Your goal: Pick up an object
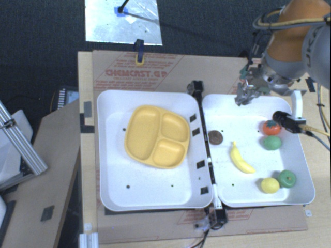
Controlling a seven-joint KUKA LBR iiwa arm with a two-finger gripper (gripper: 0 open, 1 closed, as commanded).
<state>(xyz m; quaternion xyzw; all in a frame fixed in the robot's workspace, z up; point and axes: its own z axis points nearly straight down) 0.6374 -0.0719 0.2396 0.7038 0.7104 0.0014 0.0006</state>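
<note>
1. Camera view: the gripper (244,98) hangs over the right bin's (227,192) far left corner; whether it is released or clenched cannot be told.
2. The banana (241,159) lies mid-bin, a brown disc (215,137) near the left wall.
3. A tomato (271,127) and green fruit (272,142) sit toward the right wall.
4. A lemon (269,185) touches a green apple (287,179) at the near right corner.
5. The left bin (111,190) carries a yellow divided plate (156,136).

Yellow banana (241,159) lying flat near the right bin's middle, brown disc (215,137) at its 10 o'clock, red-orange tomato (271,128) touching a green fruit (272,142) at 2 o'clock, yellow lemon (269,185) beside a green apple (287,178) at 4 o'clock
</note>
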